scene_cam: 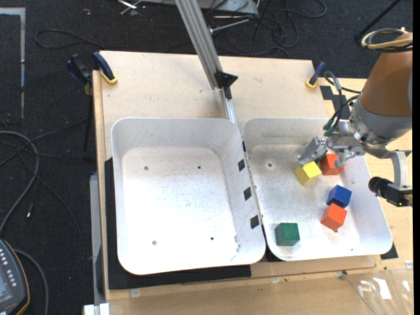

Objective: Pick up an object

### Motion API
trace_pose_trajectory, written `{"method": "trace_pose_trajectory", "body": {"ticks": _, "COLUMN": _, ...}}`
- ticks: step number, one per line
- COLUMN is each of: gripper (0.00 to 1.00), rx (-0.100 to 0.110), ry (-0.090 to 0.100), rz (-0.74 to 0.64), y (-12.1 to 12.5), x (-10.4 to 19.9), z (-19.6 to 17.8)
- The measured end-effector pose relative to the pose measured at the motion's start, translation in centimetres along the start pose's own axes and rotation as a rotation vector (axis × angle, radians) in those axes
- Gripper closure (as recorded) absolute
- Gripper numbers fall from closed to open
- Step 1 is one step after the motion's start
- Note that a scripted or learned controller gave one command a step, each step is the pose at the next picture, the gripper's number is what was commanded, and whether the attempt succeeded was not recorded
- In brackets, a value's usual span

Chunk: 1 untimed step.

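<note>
1. White and shallow, the left bin [125, 176] fills the left half of the wooden bench [164, 84]; its floor shows scattered dark specks.
2. A yellow-tipped clamp [105, 71] grips the bench's far-left corner, and a slanted metal rail [200, 35] comes down from the top of the view to the seam between the two bins.
3. The right bin [275, 143] sits beside the left one, their rims touching along a divider marked with small black tabs.
4. A green block [287, 233] lies near the right bin's front-left corner, well apart from the other blocks.
5. A yellow block [308, 172] rests tilted near the bin's middle, just beside the gripper's near finger.
6. The gripper [326, 155] is lowered into the right bin at the yellow block and a red-orange block [332, 165]; the red-orange block lies directly under the fingers, partly hidden. Whether the fingers are spread or closed on either block cannot be told.
7. A blue block [339, 195] lies nearer the front, with an orange block [334, 216] just in front of it, the two touching or nearly so.
8. The arm's orange band [387, 77] and grey wrist rise at the right edge, above the bin's far-right side.
</note>
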State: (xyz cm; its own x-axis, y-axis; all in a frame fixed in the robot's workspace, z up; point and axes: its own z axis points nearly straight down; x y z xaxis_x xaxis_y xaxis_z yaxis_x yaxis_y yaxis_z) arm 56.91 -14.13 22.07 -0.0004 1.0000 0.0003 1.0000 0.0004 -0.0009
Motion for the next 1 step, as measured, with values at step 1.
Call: {"method": "trace_pose_trajectory", "body": {"ticks": 1, "gripper": 0.0, "rx": -0.001, "ry": -0.002, "rz": 0.0, "y": 0.46, "x": 0.64, "z": 12.78}}
